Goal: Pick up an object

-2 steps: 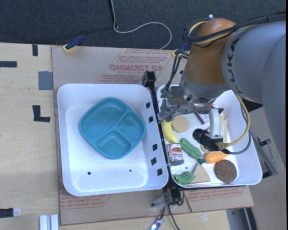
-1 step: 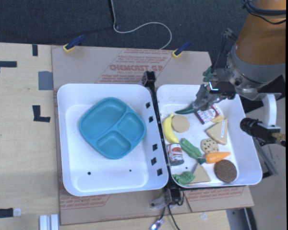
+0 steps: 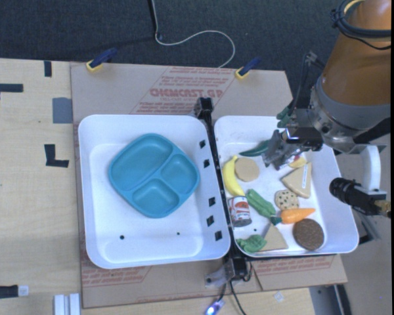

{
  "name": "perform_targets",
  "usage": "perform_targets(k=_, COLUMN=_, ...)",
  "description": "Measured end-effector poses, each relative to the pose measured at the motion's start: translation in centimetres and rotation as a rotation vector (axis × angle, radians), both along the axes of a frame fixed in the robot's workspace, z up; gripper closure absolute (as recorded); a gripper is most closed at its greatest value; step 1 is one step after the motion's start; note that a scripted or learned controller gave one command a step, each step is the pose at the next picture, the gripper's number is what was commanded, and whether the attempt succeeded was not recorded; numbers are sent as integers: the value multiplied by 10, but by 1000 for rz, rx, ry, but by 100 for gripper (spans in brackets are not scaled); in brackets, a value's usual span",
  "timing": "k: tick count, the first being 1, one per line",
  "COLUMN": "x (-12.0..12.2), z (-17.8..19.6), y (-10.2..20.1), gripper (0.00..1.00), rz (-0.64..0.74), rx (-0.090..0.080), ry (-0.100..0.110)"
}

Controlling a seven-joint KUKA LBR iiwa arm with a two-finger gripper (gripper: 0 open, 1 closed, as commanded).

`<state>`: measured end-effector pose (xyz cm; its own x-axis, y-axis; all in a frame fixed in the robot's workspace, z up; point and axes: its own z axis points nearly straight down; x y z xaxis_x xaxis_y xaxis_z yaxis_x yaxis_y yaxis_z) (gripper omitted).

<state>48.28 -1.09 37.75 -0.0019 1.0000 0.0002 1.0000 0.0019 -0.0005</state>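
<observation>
Counter [image 3: 26, 195]: pale wood, cardboard sheet under two white bins. Left bin [image 3: 95, 241]: one blue divided plate [image 3: 153, 174]. Right bin [image 3: 345, 238]: toy food, which I list as banana [image 3: 231, 178], round cracker [image 3: 247, 170], cheese wedge [image 3: 298, 182], carrot [image 3: 295, 215], small can [image 3: 240, 211], dark round cookie [image 3: 308, 233]. Several green pieces I cannot identify. Gripper [image 3: 280, 151]: dark, low over the right bin's upper part, just above the cracker and cheese wedge; from my feed I cannot tell how wide it stands or whether it touches anything.
</observation>
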Motion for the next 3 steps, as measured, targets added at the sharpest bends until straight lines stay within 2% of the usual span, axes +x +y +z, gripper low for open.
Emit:
perform_targets(k=1, x=0, z=-57, y=62, gripper=100, rz=5, rx=0, ry=7)
perform_targets(k=2, x=1, z=-43, y=40, gripper=100, rz=-2, rx=-1, ry=0)
perform_targets(k=3, x=1, z=4, y=68, gripper=100, rz=3, rx=1, ry=-3)
